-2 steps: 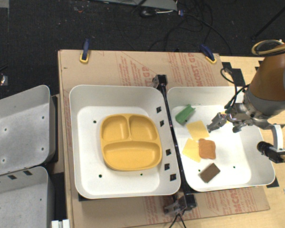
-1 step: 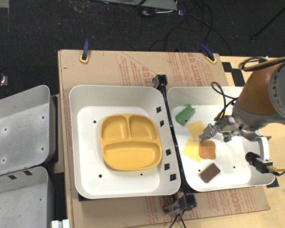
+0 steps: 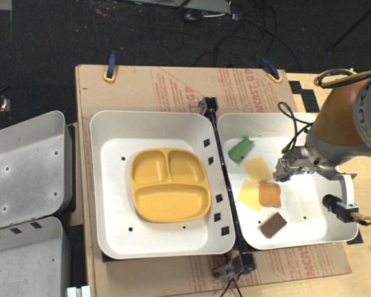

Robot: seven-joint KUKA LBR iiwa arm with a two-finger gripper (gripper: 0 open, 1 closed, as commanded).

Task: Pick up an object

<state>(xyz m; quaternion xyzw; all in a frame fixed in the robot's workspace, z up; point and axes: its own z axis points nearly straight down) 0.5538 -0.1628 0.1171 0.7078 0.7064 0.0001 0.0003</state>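
Your hand (image 3: 283, 169) low in the right bin (image 3: 309, 237), its grip state you cannot tell, orange block (image 3: 269, 195) just below-left of it, two yellow pieces (image 3: 257, 168), one green block (image 3: 240, 148), one brown block (image 3: 272, 225), one yellow divided plate (image 3: 170, 185) in the left bin (image 3: 111, 166).

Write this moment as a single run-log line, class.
arm: over right bin | gripper: above orange block, no object seen held | nearby: yellow pieces, green block, brown block | left bin: yellow tray
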